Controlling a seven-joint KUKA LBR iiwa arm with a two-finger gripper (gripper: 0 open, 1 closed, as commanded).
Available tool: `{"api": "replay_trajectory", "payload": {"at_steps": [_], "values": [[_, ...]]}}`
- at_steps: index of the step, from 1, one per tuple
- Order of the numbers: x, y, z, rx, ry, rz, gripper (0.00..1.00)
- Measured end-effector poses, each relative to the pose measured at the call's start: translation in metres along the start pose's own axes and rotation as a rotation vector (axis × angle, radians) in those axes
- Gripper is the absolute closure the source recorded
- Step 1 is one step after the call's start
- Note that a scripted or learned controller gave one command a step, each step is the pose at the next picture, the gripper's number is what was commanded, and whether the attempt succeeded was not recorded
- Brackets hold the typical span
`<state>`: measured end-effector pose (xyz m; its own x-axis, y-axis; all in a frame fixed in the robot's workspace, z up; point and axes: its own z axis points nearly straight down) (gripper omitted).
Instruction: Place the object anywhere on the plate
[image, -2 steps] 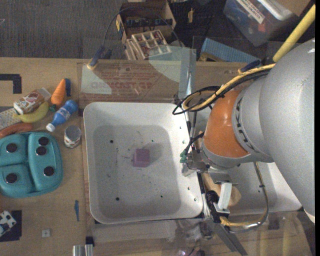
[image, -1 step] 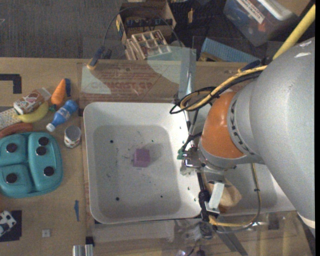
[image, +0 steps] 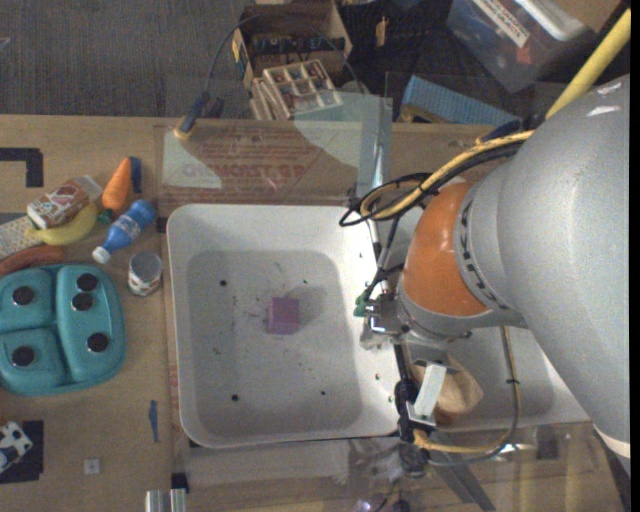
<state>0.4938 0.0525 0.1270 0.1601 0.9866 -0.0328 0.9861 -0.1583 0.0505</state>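
The arm (image: 540, 230) is reached in from 3 o'clock and is bent down over the right bin (image: 535, 395), so most of that bin is hidden beneath it. The claw (image: 432, 392) is hung low at about 5 o'clock of the view, just inside the bin's near-left corner. It is set against a tan, rounded object (image: 464, 394) lying on the bin floor. Whether the claw is apart, together or clamped on that object cannot be told, since the wrist is in the way. The object is judged to be the task's thing, and the low, close pose suggests that a pick is being attempted. A hold cannot be confirmed.

A small purple block (image: 283, 314) is left flat at the centre of the left bin (image: 182, 300), well apart from the claw, at 9 o'clock from it. No plate can be made out with certainty. Outside the bins, a teal tray (image: 60, 325) is kept on the bench (image: 90, 150) at 9 o'clock.
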Motion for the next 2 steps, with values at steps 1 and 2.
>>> {"api": "replay_trajectory", "payload": {"at_steps": [1, 2], "values": [[0.0013, 0.0001, 0.0001, -0.001, 0.0, 0.055, 1.0], [0.0017, 0.0001, -0.0001, -0.002, 0.001, 0.076, 1.0]]}}
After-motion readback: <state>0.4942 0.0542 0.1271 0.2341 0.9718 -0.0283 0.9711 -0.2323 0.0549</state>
